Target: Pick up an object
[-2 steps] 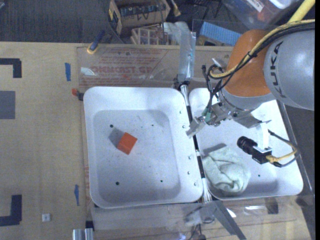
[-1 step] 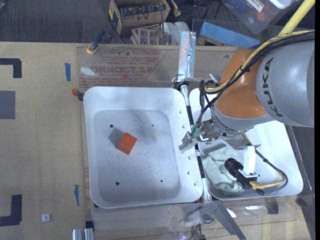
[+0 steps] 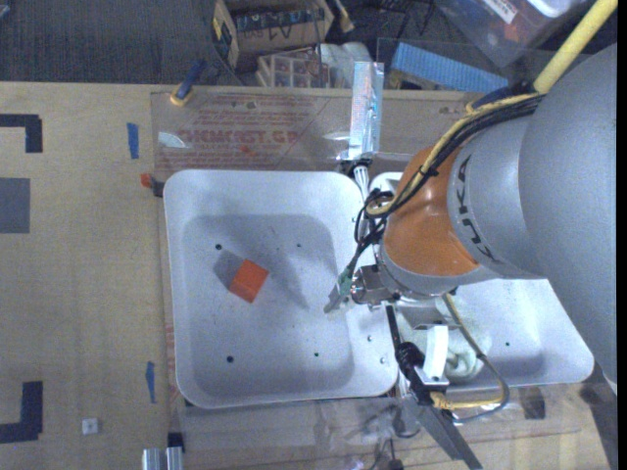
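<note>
An orange cube [image 3: 249,280] lies in the left white bin [image 3: 196,360], left of that bin's middle. My gripper [image 3: 345,295] hangs under the orange-banded wrist, over the left bin's right side near the wall shared with the right bin [image 3: 549,351]. It is roughly a hand's width to the right of the cube and does not touch it. The wrist hides most of the gripper. I see nothing held in it.
A pale whitish-green thing [image 3: 462,360] lies in the right bin, partly behind the arm. A clear plastic sheet [image 3: 255,140] lies behind the left bin. The wooden bench [image 3: 78,292] stretches to the left.
</note>
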Controlling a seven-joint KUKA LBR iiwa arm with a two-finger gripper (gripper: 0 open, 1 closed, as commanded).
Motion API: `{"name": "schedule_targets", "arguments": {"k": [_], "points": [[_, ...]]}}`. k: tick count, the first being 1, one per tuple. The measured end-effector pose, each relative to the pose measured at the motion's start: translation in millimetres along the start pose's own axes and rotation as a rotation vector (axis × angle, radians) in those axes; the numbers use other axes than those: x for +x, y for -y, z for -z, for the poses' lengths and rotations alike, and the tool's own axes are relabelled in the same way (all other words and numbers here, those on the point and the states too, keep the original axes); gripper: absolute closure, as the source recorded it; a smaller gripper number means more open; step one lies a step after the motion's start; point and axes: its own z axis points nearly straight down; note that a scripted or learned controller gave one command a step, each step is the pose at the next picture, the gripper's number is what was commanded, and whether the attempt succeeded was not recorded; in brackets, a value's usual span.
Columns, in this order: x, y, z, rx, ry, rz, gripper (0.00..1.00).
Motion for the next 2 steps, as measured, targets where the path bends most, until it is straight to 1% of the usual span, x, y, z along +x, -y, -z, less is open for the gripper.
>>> {"name": "schedule_targets", "arguments": {"k": [1,2], "points": [[-19.8,-0.4,6.7,-0.001,0.026,-0.027,1.00],[55.4,-5.7,100.5,0.024,-0.022,0.182,1.00]]}}
